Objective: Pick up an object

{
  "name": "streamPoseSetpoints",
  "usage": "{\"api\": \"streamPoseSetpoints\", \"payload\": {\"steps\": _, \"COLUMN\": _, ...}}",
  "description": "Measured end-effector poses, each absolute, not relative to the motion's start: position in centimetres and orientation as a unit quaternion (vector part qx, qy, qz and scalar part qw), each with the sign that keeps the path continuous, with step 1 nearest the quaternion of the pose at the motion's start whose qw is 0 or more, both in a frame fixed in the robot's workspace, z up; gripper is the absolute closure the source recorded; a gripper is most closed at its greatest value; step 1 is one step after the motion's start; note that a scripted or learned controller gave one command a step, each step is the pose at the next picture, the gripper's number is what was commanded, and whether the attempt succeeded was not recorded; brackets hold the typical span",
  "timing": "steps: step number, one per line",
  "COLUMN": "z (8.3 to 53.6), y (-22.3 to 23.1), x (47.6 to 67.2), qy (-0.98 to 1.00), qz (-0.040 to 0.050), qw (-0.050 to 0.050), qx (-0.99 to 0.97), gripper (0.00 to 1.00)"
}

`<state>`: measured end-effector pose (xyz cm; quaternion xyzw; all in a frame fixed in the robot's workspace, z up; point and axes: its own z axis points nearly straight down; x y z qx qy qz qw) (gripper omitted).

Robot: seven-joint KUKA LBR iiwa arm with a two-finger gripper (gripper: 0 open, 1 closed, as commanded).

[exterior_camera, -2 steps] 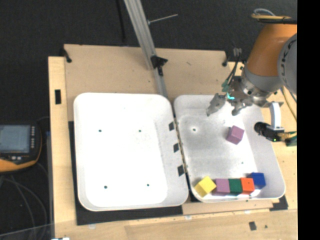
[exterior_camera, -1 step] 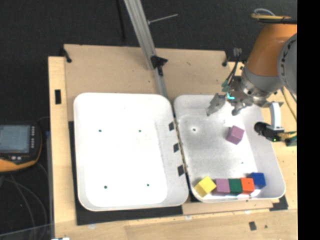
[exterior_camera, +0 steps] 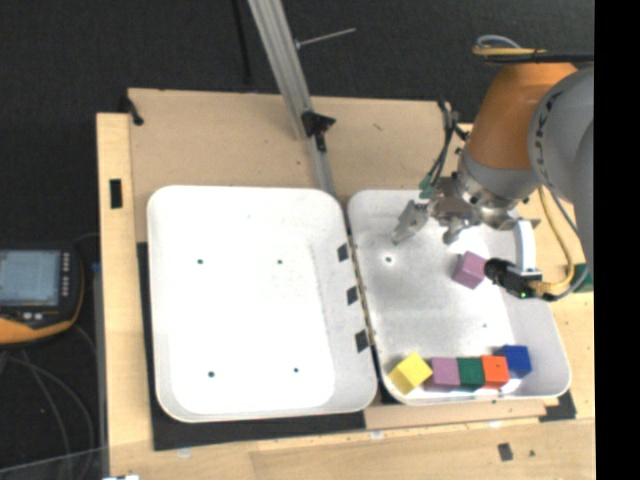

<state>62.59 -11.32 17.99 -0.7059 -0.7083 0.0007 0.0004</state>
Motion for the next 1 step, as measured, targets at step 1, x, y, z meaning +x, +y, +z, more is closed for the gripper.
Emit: {"api": "streamPoseSetpoints", "payload": {"steps": 1, "z": 18.10, "y": -11.42, "x": 62.64, "qy": -0.707, "qz": -0.0006, "qw": -0.001, "qx": -0.707, "gripper": 0.00}}
